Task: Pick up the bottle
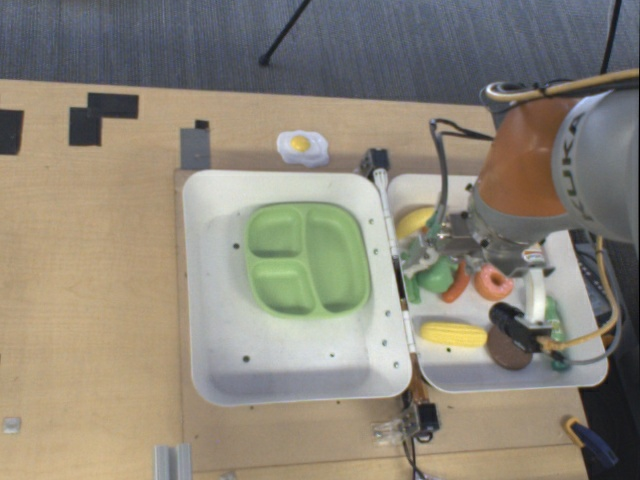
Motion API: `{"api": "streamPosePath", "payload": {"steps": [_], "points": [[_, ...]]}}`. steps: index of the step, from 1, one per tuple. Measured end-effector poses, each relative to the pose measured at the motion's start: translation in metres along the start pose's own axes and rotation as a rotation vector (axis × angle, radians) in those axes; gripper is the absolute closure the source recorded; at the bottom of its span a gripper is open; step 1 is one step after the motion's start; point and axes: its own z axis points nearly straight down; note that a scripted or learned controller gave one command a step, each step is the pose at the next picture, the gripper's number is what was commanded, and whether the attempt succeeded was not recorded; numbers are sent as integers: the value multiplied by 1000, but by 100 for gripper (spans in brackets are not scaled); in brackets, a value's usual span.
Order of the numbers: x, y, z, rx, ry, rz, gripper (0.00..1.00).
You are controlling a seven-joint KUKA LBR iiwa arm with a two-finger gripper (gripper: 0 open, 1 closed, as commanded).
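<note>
Under the green plate, bench [90, 298]: tan wood, carries both bins.
Arm [560, 158]: grey with an orange band, well right of the plate, over the right bin.
Left bin [220, 368]: white, holds the plate.
Right bin [585, 373]: white, touching the left bin on the side right of the plate.
Green plate [305, 258]: three compartments, flat, mid left bin.
Gripper [425, 258]: just right of the plate, low over a green toy [434, 282]; open or closed, cannot tell.
Corn [452, 335]: yellow, lying flat, right of the plate's near corner.
Bottle [537, 303]: pale, far right of the plate, well apart from the gripper, beside a brown toy [510, 353].
Donut [492, 284]: orange, between gripper and bottle.
Fried egg toy [302, 148]: on the bench beyond the plate.
</note>
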Motion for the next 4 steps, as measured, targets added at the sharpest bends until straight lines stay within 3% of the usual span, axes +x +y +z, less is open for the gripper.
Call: {"api": "streamPosePath", "payload": {"steps": [1,3,4], "points": [[-7,36,0,-1,0,489,0],[21,-19,1,2,0,836,0],[22,-18,-10,1,2,827,100]]}}
